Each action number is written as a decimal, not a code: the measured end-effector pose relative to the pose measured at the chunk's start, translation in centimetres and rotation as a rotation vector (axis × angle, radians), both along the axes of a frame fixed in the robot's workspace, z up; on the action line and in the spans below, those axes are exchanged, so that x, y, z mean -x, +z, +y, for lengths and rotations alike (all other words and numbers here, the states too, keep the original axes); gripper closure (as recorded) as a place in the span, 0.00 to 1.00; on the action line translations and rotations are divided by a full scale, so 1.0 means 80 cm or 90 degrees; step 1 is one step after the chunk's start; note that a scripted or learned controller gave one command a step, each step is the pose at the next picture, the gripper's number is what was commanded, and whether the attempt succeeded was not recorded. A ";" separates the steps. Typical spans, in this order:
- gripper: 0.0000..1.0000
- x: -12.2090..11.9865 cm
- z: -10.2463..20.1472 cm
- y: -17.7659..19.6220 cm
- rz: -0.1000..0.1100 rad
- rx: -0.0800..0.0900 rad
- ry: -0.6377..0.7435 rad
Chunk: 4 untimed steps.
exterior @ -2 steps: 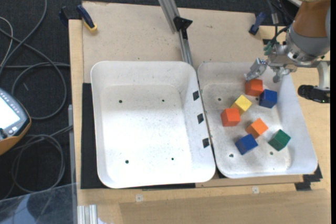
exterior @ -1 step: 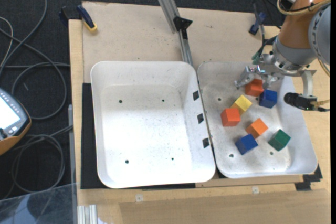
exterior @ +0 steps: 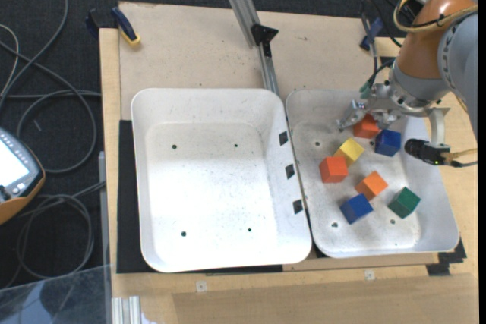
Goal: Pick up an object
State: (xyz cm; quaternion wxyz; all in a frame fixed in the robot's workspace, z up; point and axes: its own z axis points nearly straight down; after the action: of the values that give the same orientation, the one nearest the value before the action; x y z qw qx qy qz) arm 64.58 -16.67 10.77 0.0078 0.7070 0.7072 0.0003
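Observation:
My gripper (exterior: 367, 116) is low over the far part of the right bin (exterior: 433, 239), reaching in from the right. It stands open, with metal fingers (exterior: 351, 120) spread to either side of a red block (exterior: 367, 128) that lies on the bin floor just below them. A blue block (exterior: 388, 142) touches that red block on its right. A yellow block (exterior: 351, 149) lies just in front of it on the left. Further forward lie a red-orange block (exterior: 333, 168), an orange block (exterior: 372, 184), a second blue block (exterior: 355, 208) and a green block (exterior: 405, 202).
The left bin (exterior: 152, 186) lies beside the right one, and their rims meet at mid-bench. A slanted metal pole (exterior: 241, 0) rises behind the bins. A black cable end (exterior: 427, 152) hangs over the right bin's right side.

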 end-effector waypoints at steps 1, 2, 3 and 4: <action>1.00 -0.004 0.001 0.020 -0.006 0.000 0.001; 1.00 -0.018 0.006 0.090 0.002 -0.006 0.001; 1.00 -0.018 -0.006 0.159 0.002 -0.005 0.000; 1.00 -0.020 -0.006 0.228 0.002 -0.005 0.001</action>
State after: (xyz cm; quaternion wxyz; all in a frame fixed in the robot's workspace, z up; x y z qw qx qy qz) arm 66.14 -17.17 28.98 0.0036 0.7065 0.7077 0.0021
